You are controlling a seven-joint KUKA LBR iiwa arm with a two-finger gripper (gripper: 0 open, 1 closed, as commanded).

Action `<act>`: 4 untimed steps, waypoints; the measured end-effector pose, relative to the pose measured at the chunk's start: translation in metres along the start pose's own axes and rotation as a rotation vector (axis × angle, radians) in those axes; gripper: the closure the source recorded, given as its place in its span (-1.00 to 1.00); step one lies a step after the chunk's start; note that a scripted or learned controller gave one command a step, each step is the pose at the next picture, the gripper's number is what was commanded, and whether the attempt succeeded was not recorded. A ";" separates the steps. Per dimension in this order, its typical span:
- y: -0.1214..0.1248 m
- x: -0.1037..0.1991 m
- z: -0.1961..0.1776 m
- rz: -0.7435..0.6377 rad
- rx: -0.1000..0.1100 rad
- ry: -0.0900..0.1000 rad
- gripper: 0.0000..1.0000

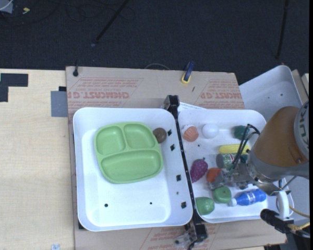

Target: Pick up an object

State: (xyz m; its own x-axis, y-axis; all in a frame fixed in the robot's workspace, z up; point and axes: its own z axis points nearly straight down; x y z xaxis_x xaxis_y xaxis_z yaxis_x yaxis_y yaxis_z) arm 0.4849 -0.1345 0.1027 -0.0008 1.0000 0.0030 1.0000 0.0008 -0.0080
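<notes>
The right bin (261, 120) holds several small toys: a peach-coloured piece (191, 134), a white ball (209, 130), a dark green piece (241, 131), a yellow piece (230, 149), purple grapes (199, 169), a red-orange piece (214, 174), two green pieces (222, 194) (204, 205) and a blue bottle (250, 197). My gripper (233, 175) is down in this bin, among the yellow piece, the red-orange piece and the blue bottle. The arm's wrist hides what lies right under it.
The left bin (88, 202) holds a green divided plate (128, 152), with a small brown ball (159, 135) at the plate's right corner. A black divider (180, 155) separates the two bins. The arm's orange band (279, 139) hangs over the right bin's right side.
</notes>
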 end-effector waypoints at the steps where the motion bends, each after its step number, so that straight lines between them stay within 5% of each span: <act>1: 0.000 0.002 0.016 0.001 -0.004 -0.001 -1.00; 2: 0.000 0.000 0.005 0.009 -0.006 -0.001 1.00; 4: 0.002 0.001 -0.079 0.001 -0.010 -0.003 1.00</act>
State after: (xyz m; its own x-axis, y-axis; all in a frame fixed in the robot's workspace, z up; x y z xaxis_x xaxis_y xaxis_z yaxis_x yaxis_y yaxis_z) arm 0.4874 -0.1342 0.1819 0.0000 1.0000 -0.0001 1.0000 0.0000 0.0018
